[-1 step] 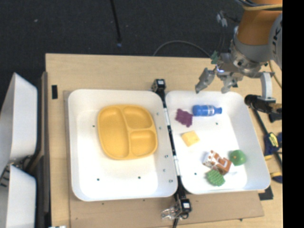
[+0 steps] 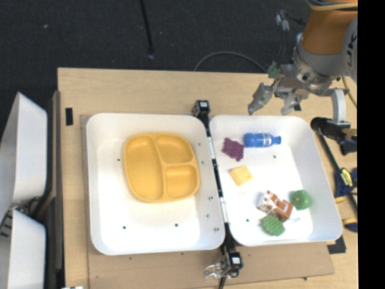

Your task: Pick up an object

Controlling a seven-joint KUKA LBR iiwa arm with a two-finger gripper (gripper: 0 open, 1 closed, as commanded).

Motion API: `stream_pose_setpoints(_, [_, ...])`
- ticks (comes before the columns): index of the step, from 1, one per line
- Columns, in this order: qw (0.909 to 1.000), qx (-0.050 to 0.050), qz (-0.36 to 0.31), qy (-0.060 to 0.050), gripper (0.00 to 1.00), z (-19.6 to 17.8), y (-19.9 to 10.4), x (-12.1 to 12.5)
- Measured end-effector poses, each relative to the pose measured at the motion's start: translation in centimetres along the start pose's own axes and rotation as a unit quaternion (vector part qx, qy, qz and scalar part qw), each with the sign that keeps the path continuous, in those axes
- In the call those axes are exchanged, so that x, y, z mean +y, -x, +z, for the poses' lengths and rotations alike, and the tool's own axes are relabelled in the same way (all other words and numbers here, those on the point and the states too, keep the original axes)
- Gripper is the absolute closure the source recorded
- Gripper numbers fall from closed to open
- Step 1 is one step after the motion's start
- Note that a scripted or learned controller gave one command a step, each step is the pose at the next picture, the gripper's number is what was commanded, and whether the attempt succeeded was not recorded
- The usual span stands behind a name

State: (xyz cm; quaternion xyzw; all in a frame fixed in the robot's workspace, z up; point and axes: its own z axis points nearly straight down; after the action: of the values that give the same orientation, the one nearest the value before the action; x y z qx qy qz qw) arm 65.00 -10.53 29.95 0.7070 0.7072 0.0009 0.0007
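Wooden bench [image 2: 72,95], dark floor [image 2: 90,23]

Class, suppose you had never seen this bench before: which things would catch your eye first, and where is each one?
The big yellow divided plate stands out first, alone in the left bin. Next comes the cluster of small colourful things in the right bin, among them a blue bottle, a purple piece and a green ball. Above that bin's far edge hangs the gripper, fingers spread and holding nothing.

Both white bins [image 2: 108,233] look like smooth, faintly glossy plastic. The yellow divided plate [image 2: 161,166] is matt plastic. The bench [image 2: 72,95] looks like pale bare wood. The blue bottle [image 2: 261,139] shines slightly.
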Motion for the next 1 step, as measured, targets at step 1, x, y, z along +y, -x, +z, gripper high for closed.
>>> stream_pose_setpoints(1, [1.0000,-0.001,0.001,-0.003,0.00,4.43,0.54,0.48])
